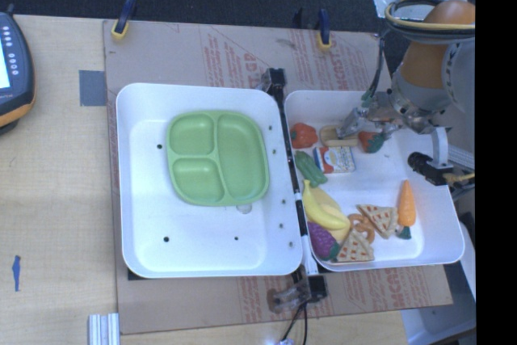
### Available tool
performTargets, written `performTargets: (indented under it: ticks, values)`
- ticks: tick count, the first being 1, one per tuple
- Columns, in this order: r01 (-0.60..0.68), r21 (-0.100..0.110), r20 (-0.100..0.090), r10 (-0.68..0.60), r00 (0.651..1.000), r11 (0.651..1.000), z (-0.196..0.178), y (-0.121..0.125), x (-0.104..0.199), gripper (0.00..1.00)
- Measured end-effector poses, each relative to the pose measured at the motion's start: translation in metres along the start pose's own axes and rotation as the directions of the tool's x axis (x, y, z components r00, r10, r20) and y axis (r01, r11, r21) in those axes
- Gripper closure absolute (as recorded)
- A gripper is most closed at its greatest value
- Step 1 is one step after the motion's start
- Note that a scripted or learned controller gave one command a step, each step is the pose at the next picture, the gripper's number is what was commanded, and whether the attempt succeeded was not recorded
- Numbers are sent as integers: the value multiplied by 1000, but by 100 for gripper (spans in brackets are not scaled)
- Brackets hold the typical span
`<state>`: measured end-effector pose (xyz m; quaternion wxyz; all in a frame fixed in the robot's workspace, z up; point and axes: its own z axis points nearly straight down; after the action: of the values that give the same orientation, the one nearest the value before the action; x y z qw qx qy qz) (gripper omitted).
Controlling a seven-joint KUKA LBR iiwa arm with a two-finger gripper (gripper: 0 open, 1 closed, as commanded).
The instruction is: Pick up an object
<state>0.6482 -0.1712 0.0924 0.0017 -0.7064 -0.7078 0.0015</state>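
My gripper (367, 125) hangs low over the back of the right bin (436, 250), its fingers open with nothing held between them. A small red-and-green toy fruit (372, 140) lies just in front of the fingertips, and a tan piece (333, 133) is at their left. Other toy food in this bin: a red tomato (303, 135), a green vegetable (309, 168), a small white carton (340, 160), a yellow banana (325, 208), purple grapes (321, 240), an orange carrot (406, 204) and toast triangles (374, 218).
The left bin (145, 246) holds a green divided plate (218, 157). A divider rail (288, 157) runs between the bins. Blue clamps (324, 28) grip the board's far edge. A handheld pendant (12, 69) rests at far left.
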Motion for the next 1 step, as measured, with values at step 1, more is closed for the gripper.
performTargets:
  ticks: [1]
  values:
    - [0, -4, 1, 0, 1000, 1000, 0, 9, -14, 0]
